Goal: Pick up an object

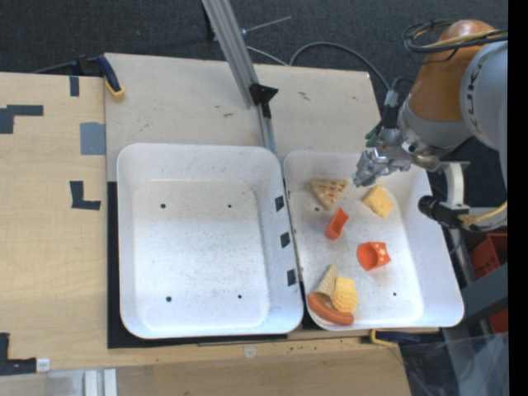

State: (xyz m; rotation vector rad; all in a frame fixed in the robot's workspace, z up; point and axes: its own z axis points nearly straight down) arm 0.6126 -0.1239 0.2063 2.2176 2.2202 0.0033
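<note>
Camera view looks down at a slant on a pale wooden bench (49,246) patched with grey and dark tape marks, a lighter board (198,97) laid across its far part and dark carpet-like floor beyond. A blue and yellow clamp (111,77) grips the board's far left corner. A slanted aluminium post (231,40) rises from between the two bins, and a thin cable (330,52) loops across the board toward the arm.

Left bin (198,238) is white, speckled with fine dark marks. Right bin (429,295) touches it along the middle and carries the objects: a tan waffle-like wedge (328,192) near the far side, a yellow block (379,201) just beside it to the right, a small orange piece (336,223) below them, a red-orange cup shape (373,256) toward the centre, and at the near edge a yellow corn piece (344,293) resting against a reddish sausage (328,308).

Grey arm with its orange band (445,64) reaches in from the right; the gripper (367,174) hangs over the far part of the right bin, between the wedge and the yellow block, close above them. Whether its claw is wide or narrow I cannot tell, and nothing is seen in its hold
</note>
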